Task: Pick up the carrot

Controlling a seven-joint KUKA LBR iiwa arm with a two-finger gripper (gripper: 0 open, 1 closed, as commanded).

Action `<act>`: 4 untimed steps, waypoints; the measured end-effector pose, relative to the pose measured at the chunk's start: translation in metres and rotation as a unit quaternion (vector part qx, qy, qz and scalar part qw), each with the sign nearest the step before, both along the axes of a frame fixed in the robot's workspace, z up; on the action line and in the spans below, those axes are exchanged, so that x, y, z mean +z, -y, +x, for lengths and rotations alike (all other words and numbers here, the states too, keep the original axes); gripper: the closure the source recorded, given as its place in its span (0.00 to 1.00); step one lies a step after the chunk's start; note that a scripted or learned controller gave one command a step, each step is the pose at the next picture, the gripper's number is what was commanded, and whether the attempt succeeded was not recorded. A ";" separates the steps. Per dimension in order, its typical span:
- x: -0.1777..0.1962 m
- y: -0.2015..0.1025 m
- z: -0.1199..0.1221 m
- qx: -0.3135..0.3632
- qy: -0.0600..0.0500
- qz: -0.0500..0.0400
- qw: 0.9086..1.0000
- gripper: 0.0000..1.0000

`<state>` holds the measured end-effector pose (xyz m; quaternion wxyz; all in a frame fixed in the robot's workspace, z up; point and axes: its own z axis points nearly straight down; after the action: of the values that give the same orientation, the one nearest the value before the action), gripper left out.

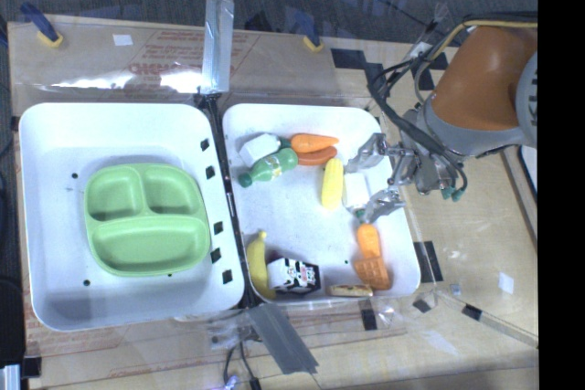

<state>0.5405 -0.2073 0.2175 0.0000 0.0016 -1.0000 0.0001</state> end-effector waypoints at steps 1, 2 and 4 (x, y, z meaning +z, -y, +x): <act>-0.125 0.002 -0.022 0.103 0.002 -0.001 0.995 0.00; -0.126 0.001 -0.040 0.171 -0.001 0.001 0.985 0.00; -0.105 -0.003 -0.035 0.180 0.002 0.000 0.984 1.00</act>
<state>0.5054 -0.2038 0.1124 -0.0016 0.1814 -0.9834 -0.0002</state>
